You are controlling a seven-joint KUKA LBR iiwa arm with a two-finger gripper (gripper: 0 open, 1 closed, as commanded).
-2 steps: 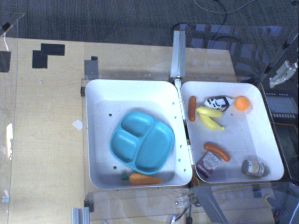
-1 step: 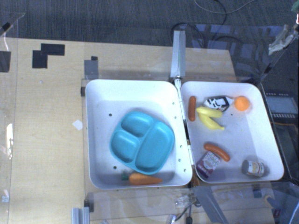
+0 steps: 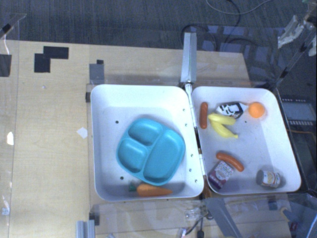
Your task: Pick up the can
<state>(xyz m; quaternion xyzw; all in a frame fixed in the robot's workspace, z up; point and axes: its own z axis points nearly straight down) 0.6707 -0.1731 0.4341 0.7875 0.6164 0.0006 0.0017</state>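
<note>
A small grey can with a pale label lies on its side in the near right corner of the right bin. To its left, by the bin's near left corner, lies a dark red container with a white label. A red sausage rests against that container's far side.
The right bin's far half holds another sausage, a banana, a black-and-white object and an orange. In the left bin sit a blue divided plate and a carrot by the near wall.
</note>
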